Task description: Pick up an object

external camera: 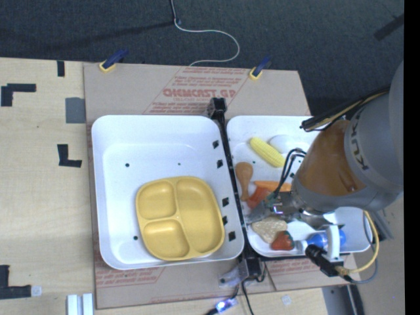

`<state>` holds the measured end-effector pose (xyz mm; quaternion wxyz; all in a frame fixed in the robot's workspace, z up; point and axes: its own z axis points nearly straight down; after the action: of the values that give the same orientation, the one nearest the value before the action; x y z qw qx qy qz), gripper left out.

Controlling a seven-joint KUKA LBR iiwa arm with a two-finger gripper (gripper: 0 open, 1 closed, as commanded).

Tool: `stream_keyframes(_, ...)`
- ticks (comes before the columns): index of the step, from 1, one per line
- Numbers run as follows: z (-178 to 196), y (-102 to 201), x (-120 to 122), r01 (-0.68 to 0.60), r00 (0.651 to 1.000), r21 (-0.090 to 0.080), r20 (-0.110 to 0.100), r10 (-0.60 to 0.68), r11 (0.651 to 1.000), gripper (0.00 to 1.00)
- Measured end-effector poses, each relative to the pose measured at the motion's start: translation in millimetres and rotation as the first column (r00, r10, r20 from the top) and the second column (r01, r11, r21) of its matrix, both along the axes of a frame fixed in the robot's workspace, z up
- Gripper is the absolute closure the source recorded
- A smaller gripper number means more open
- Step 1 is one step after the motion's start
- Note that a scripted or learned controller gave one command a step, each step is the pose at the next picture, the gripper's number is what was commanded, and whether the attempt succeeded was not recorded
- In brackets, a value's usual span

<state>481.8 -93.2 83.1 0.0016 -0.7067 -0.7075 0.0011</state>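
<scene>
**Arm Hanging Low Over the Crowded Right Bin**

While the grey arm with its orange band [331, 166] is reaching in from the right, its pincer [279, 205] is hovering low over the shallow white right-hand bin [354, 241], and whether it is spread or pressed together I cannot tell, since the wrist is covering it from above. Nearest the front edge of that bin, a small red rounded toy piece [283, 241] is lying just beside a blue and white plastic object [323, 239], with a tan, bread-like flat piece [268, 228] touching the red one on its far side. Just beyond these, an orange carrot-shaped toy [262, 188] is lying close under the pincer, and a brown wooden-looking spoon-shaped piece [243, 174] is resting against the divider side of the bin. Farther back, a yellow toy corn cob [266, 151] is lying at a slant, well apart from the front cluster.

Across the divider, the shallow white left-hand bin [118, 156] is holding a yellow plastic plate with three compartments [178, 216], sitting toward its near right corner. Both bins are resting on a brown cardboard sheet [197, 90] spread over the surface, with a thin white cable [210, 38] curling over the dark floor beyond.
</scene>
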Motion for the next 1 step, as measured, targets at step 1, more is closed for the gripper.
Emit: stream_keyframes(1,10.9,0.3,-0.2,0.0,1.0,0.001,0.0,0.0,1.0,1.0)
